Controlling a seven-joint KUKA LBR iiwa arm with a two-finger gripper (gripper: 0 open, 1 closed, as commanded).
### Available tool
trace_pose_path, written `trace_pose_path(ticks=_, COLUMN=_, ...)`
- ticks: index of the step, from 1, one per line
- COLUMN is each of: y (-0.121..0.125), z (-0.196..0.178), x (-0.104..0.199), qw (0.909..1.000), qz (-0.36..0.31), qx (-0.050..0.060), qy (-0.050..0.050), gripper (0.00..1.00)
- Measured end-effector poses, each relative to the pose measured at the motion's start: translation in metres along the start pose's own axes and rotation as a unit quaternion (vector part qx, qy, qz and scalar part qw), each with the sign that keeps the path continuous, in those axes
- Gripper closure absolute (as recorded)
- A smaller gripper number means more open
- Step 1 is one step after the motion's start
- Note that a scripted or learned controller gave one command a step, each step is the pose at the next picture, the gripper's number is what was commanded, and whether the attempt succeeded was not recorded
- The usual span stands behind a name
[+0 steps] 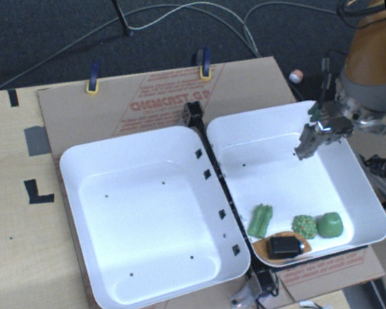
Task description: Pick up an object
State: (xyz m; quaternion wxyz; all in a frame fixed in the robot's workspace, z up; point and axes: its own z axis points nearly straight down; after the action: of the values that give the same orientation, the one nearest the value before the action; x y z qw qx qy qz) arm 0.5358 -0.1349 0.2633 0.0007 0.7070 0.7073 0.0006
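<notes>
The right bin (269, 125) holds a small cluster along its near edge. A green ridged vegetable piece (261, 219) lies nearest the divider. A black block (284, 246) rests on an orange flat piece (297, 240). Beside them sit a bumpy green broccoli-like piece (304, 226) and a round green object (330, 225). My gripper (308, 144) hangs over the bin's far right part, well away from the cluster. The grey arm with its orange band (371, 55) comes in from the right. Nothing shows between the fingers.
The left bin (145, 218) stands beside the right one, with a black clipped divider (219, 197) between them. Both rest on a cardboard sheet (161, 100) held by two clamps. Cables trail over the dark floor behind. A small pink ball (296, 75) lies past the right bin's far corner.
</notes>
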Motion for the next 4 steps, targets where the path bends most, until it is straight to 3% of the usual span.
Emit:
trace_pose_path(ticks=2, y=0.030, z=0.030, x=0.107, qw=1.0000, qz=-0.002, qx=0.002, qy=0.000, gripper=1.00)
trace_pose_path(ticks=3, y=0.047, z=0.026, x=0.164, qw=1.0000, qz=-0.002, qx=0.001, qy=0.001, gripper=1.00)
trace_pose_path(ticks=4, y=0.048, z=0.042, x=0.213, qw=1.0000, qz=-0.002, qx=0.002, qy=0.000, gripper=1.00)
